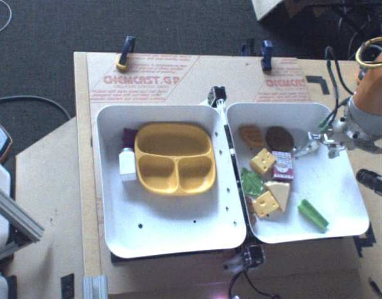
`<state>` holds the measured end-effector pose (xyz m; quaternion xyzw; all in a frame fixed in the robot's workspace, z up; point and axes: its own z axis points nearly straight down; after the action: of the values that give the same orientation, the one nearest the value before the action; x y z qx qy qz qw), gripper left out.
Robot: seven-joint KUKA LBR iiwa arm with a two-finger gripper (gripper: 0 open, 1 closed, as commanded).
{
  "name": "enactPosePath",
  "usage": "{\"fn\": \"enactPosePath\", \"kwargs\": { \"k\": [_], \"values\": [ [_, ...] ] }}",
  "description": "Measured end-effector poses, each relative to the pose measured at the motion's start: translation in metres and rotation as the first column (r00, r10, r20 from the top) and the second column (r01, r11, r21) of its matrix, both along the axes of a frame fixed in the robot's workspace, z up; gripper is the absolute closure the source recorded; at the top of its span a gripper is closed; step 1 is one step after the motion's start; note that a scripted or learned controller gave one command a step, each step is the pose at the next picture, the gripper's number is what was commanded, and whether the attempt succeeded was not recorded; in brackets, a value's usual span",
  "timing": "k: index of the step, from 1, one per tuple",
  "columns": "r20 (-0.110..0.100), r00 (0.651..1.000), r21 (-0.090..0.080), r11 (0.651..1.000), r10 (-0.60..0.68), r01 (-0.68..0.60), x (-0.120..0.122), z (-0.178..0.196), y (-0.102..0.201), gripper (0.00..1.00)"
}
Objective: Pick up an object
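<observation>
My gripper [317,149] hangs open over the right part of the right bin [340,195], with nothing between its fingers. Just left of it lie a dark brown round patty [279,137] and a tan cookie [251,134]. Below those sit a yellow cheese wedge [263,161], a small maroon box [282,165], a green leafy piece [251,182], a second cheese wedge [265,203] and a pale wedge [280,192]. A green stick [313,215] lies alone near the bin's front right.
The left bin [178,229] holds a yellow divided plate [175,157], a small white bottle [127,162] and a dark purple item [130,136] at its left. Clamps [125,52] hold the board at the back. The grey arm [368,114] enters from the right.
</observation>
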<state>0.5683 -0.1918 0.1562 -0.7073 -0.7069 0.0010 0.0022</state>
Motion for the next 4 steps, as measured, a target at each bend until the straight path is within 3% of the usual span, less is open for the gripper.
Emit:
{"fn": "enactPosePath", "kwargs": {
  "k": [2,3,4],
  "values": [
    [0.005,1.0,0.002,1.0,0.001,-0.001,0.003,-0.068,0.001,0.0],
    [0.016,1.0,0.001,1.0,0.002,-0.002,0.006,-0.054,0.002,1.0],
    [0.011,1.0,-0.005,1.0,0.001,-0.001,0.007,-0.008,-0.006,1.0]
  ]
}}
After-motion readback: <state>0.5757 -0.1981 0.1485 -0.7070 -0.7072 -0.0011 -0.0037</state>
